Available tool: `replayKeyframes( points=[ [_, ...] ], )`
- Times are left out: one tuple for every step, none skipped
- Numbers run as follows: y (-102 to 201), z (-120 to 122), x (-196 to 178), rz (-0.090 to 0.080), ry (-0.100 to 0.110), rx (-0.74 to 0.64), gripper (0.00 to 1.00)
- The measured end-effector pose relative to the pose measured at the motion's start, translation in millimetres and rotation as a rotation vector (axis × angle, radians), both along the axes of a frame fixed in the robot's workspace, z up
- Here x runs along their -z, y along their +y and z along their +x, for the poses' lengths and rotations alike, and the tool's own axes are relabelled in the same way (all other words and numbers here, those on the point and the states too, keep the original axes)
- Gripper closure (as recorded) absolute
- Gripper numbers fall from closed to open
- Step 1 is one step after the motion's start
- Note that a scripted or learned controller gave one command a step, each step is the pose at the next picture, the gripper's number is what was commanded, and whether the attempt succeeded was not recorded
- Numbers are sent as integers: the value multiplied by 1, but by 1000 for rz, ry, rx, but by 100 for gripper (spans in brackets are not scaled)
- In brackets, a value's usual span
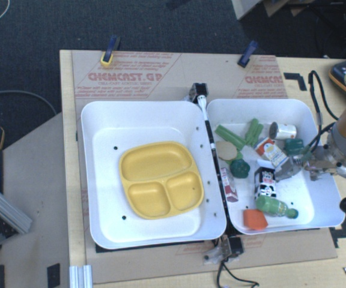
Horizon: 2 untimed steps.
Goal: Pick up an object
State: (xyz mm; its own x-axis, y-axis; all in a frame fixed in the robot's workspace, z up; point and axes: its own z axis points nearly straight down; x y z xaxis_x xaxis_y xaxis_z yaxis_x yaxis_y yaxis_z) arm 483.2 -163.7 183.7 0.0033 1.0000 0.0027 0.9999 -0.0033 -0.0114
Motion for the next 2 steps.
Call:
replayKeyframes(
  points=[
    [0,3,-5,-3,-11,-3,0],
    [2,2,38,0,-5,-3,0]
  ],
)
